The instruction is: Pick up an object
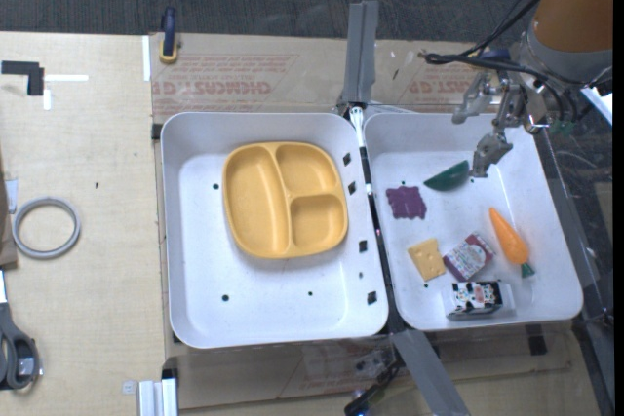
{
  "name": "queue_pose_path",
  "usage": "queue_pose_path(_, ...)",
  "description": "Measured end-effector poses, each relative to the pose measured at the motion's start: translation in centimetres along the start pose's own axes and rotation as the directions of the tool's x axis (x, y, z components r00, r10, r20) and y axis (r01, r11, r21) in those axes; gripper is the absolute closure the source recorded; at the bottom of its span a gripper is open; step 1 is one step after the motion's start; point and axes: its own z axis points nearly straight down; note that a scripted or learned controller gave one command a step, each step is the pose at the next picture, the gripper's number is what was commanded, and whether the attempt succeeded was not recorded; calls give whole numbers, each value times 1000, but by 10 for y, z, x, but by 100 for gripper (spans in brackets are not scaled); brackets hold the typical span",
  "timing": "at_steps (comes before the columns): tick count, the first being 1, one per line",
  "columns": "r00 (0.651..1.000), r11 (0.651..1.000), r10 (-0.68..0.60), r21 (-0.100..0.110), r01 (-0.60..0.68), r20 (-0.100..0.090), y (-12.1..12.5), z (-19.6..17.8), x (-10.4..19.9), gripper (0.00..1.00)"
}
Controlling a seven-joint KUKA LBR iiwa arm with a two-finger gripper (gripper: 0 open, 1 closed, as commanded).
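- Centrally, the left bin holds a yellow divided plate.
- At right, the right bin carries a green piece, purple piece, carrot, cheese slice and small carton.
- Upper right, the pincer hangs just beside the green piece; how far open, I cannot tell.

In the right bin, the near left corner and the strip along the far wall lie bare. The green piece, purple piece, cheese, carrot, packet and carton crowd its middle and near right corner.
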Motion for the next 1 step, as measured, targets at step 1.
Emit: queue_pose_path(1,986,986,164,1,-164,2,-72,-51,4,0)
